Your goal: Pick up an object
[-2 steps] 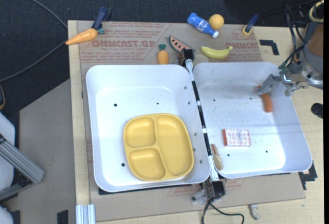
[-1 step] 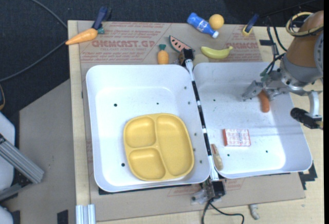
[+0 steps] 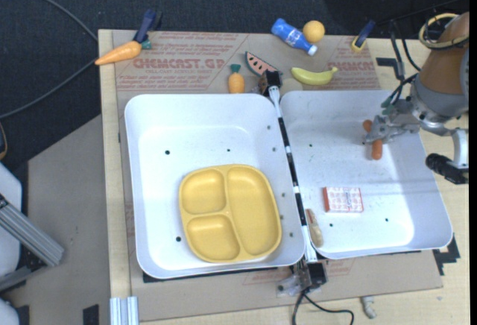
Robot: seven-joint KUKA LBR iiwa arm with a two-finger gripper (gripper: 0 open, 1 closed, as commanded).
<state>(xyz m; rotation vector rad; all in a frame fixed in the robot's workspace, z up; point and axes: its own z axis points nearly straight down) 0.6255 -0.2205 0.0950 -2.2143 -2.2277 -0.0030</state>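
- We see the gripper low over the right bin, near its far right part, the arm reaching in from the right edge.
- A small orange-red piece, call it the sausage, hangs just under the fingers; they seem closed on its top end, though the piece is small and we judge this with some doubt.
- We cannot tell if the sausage touches the bin floor or is just clear of it.
- A red card lies flat near the right bin's middle, toward its near edge; well apart from the gripper.
- A brown stick rests against the right bin's left wall, near corner.
- The left bin carries a yellow tray at its near half.
- Toys lie on the bench's far edge, outside both bins: carrot, banana, bottle. Likely out of play.
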